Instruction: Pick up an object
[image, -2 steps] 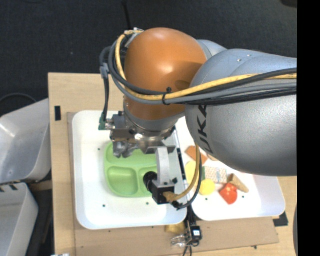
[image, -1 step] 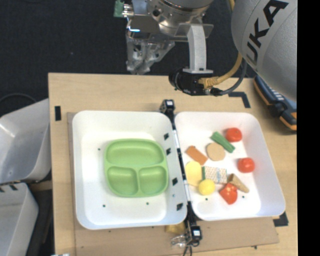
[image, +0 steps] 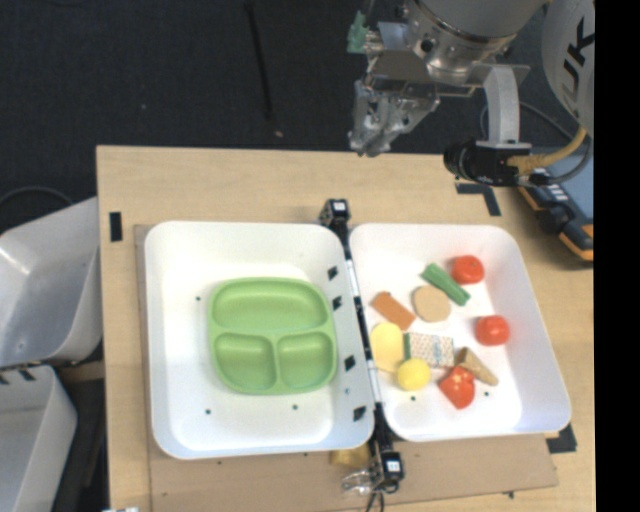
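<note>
My gripper hangs high above the bench's far edge, beyond both bins, with nothing visible between its fingers. The right bin holds several toy food pieces: a green bean, a red tomato, a tan round cookie, an orange sausage, another red tomato, a yellow piece, a yellow lemon, a speckled cracker, a red strawberry and a brown cone. All lie well in front of the gripper.
The left bin bears a green divided plate with three compartments. A black clip row joins the two bins. White containers stand off the bench's left side.
</note>
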